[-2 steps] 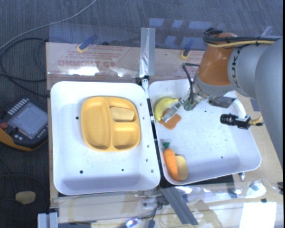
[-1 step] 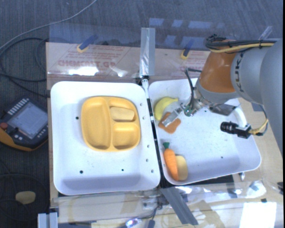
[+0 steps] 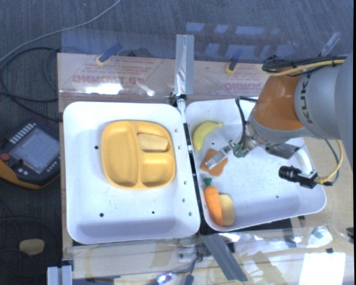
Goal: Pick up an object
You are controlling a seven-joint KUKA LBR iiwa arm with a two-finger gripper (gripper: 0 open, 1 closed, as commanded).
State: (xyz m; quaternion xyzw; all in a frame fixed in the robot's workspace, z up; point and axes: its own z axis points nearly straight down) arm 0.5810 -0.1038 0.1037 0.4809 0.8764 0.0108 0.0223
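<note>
I have the gripper [image 3: 218, 158] low in the right bin [image 3: 267, 203], on the orange block [image 3: 213, 162] next to the banana [image 3: 203, 132]. I should go straight down and centre on the block — not push it to the bin wall. If the pincer is spread or pinching, I cannot tell; wrist hides it, approx. all.

Robot lab or test cell: grey industrial arm with orange band [image 3: 296, 103] at 3 o'clock, handheld teach pendant with screen [image 3: 25, 155] on dark grey carpet floor [image 3: 24, 16] at 9 o'clock, loose cables, two shallow white plastic bins [image 3: 83, 218] on taped cardboard-covered tabletop [image 3: 130, 73].
</note>
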